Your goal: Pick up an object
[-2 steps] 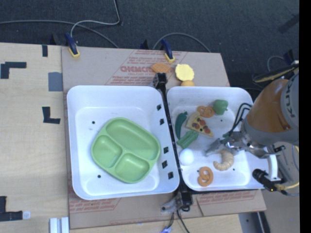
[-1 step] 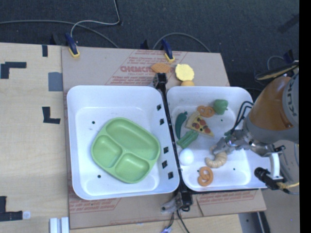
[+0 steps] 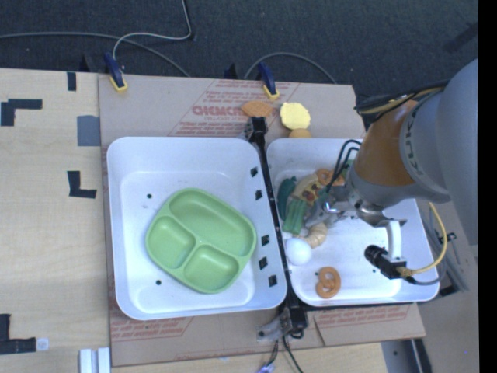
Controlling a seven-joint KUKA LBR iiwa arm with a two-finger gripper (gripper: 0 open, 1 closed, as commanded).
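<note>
The right bin [image 3: 404, 286] holds a heap of small toy foods. A green vegetable-like piece [image 3: 294, 210] lies against its left wall, with a white egg [image 3: 297, 250] below it. A tan lump [image 3: 317, 235] sits between them. A brown pretzel [image 3: 328, 281] lies near the front wall. Yellow, red and orange pieces [image 3: 319, 183] are piled at the back. My gripper [image 3: 329, 210] is down in this bin, its tip among the pile just right of the green piece and above the tan lump. The arm's orange band [image 3: 384, 154] covers the bin's back right part.
The left bin [image 3: 132, 169] holds a green divided plate [image 3: 202, 239]. Behind the bins, a yellow toy [image 3: 295, 116] and an orange-brown one [image 3: 258, 109] lie on the cardboard. Blue clamps [image 3: 116, 74] and cables sit at the bench's far edge.
</note>
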